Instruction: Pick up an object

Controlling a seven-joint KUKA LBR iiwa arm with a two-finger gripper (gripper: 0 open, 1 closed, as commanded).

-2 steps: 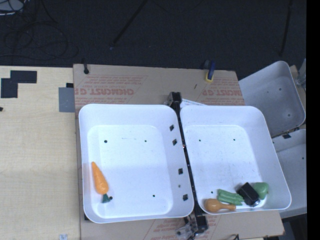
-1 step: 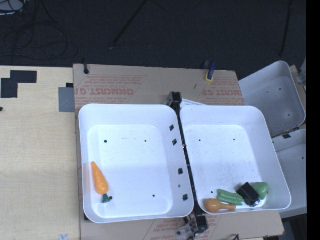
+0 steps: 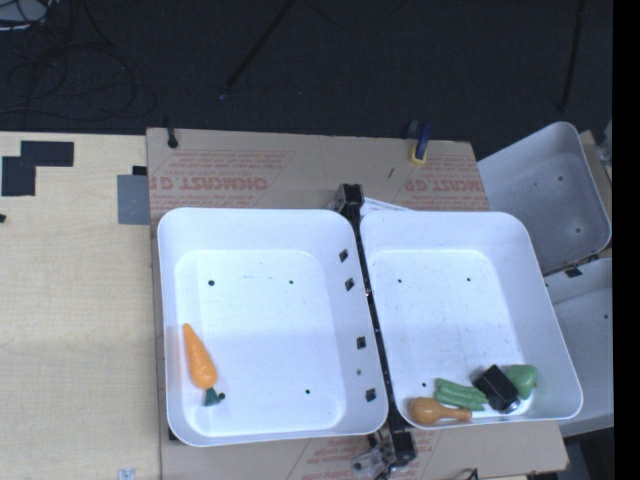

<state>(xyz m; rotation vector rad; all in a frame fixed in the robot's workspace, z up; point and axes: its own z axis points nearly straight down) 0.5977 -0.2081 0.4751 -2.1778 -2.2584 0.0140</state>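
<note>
Starting at the left, the pale wood-grain bench top (image 3: 70, 308) carries a few flat dark grey patches near its 11 o'clock side. A sheet of brown cardboard (image 3: 300, 163) with red printed lettering lies under both bins.

The left bin (image 3: 255, 233) is a shallow tray of smooth white plastic with rounded corners and a few small dark holes in its floor. At about 8 o'clock on that floor lies a toy carrot (image 3: 198, 356): a glossy orange cone, rounded at the tip, its narrow end pointing to 11 o'clock and a small dark green stub at its 5 o'clock end. It lies apart from the bin wall.

A black strip with small clips (image 3: 362, 308) runs between the two bins.

The right bin (image 3: 450, 233) is the same white tray. Its things bunch at 5 o'clock: a tan pear-shaped toy (image 3: 438, 411), a bumpy green pod (image 3: 460, 395) just above it, a matte black block (image 3: 497, 388) tilted against the pod, and a smooth green piece (image 3: 521, 377) touching the block.

A blue and yellow clamp (image 3: 421, 143) grips the cardboard at 12 o'clock. A grey metal plate (image 3: 555, 188) slants at 2 o'clock.
</note>
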